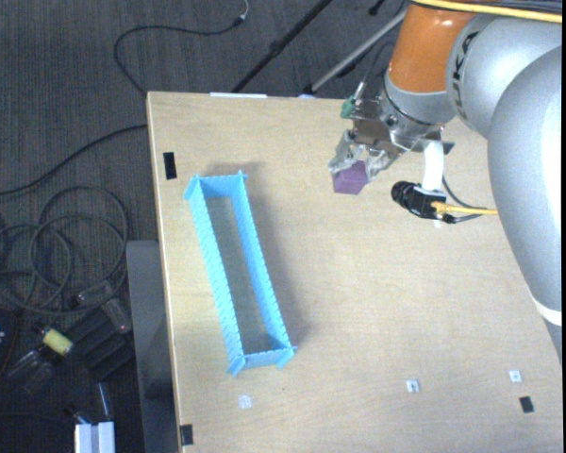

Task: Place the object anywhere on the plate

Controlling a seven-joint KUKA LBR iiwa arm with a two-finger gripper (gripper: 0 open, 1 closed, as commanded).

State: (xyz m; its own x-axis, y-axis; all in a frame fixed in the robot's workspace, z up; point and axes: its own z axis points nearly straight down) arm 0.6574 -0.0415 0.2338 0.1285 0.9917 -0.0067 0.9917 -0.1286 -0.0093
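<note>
Claw (361,163) closed on purple block (349,179) near tabletop (377,300) far edge, toward the right corner. Grip looks shallow, block hanging low at fingertips; likely to slip in transit. Blue frame (238,272) well apart toward left edge; release short of it a miss.

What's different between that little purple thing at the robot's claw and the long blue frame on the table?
The purple block is small, solid and chunky; the blue frame is long, narrow and open in the middle. The block sits between the fingers of the gripper; the frame lies alone, flat on the wooden table, apart from the arm. Both are brightly colored against the pale wood.
</note>
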